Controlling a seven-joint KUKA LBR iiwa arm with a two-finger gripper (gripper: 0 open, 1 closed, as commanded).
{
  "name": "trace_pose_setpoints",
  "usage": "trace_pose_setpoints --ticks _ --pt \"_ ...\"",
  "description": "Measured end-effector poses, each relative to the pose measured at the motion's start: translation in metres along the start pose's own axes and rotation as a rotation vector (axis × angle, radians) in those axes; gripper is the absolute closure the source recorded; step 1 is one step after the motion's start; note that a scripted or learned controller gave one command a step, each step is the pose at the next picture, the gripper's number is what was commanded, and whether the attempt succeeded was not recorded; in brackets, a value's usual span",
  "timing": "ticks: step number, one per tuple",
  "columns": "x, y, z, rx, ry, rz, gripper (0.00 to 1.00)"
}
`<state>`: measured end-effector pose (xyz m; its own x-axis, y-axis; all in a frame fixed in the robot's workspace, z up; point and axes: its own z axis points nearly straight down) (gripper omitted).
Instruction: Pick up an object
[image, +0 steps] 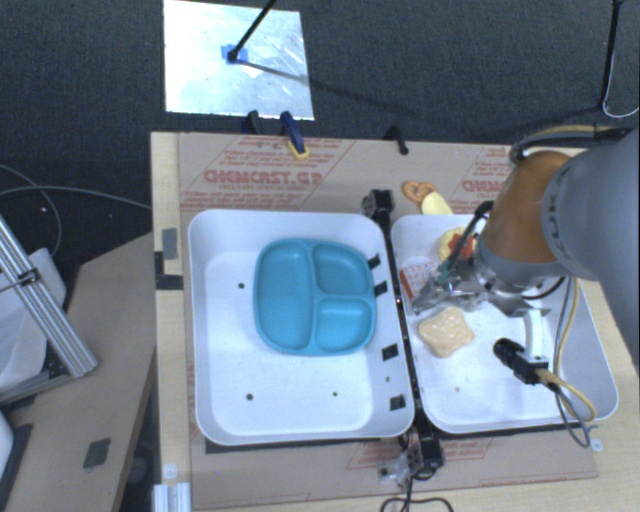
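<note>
Reaching into the right bin (600, 385), the claw (432, 296) hangs just above a tan sponge-like block (445, 331), its opening not discernible; nothing is visibly lifted, so grasp and lift remain, while a blue tray (313, 297) lies in the left bin (215, 400).

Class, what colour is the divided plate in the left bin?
Light blue plate, seen in the camera view.

We see dark carpet (80, 90) around the bench (300, 165), a shiny sheet (238, 60) lying beyond it.
</note>
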<state>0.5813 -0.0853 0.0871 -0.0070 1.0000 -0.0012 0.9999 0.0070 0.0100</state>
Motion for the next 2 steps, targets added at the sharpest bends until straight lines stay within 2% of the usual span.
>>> trace_pose_setpoints --ticks 1,2 --pt "0.0631 -0.0292 -0.1038 0.001 0.004 -0.003 0.0" --pt "0.0588 -0.0286 -0.1087 0.004 0.001 0.002 1.0"
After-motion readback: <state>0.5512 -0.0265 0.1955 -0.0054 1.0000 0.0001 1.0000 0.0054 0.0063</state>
